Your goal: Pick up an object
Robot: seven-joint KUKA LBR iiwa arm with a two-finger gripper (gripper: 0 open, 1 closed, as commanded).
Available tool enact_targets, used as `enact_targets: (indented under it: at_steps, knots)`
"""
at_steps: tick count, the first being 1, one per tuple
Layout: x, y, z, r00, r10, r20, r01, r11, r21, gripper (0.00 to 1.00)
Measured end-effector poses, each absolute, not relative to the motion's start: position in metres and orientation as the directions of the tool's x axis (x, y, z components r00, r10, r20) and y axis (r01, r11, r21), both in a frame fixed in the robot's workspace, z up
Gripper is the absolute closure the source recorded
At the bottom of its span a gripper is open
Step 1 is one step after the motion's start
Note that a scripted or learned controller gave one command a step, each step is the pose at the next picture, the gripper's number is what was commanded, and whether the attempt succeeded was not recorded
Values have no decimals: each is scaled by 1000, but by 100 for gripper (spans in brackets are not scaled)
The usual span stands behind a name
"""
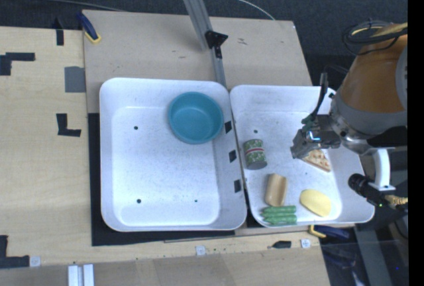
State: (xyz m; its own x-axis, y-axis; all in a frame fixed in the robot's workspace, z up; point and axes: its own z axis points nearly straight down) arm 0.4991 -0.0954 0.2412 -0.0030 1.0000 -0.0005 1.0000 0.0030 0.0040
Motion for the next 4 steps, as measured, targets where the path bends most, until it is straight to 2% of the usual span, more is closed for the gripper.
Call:
enact_targets:
  at_steps: [1,2,3,4]
  knots:
    - [500,-95,288,-2,1000,-1,1000,2,4,100]
    - [534,-47,284,-6,1000,0,1000,6,0,100]
    - [558,-1,277,-6,1000,0,1000,6,-1,100]
    - [587,40,250,-5,1000,0,1000,5,-2,100]
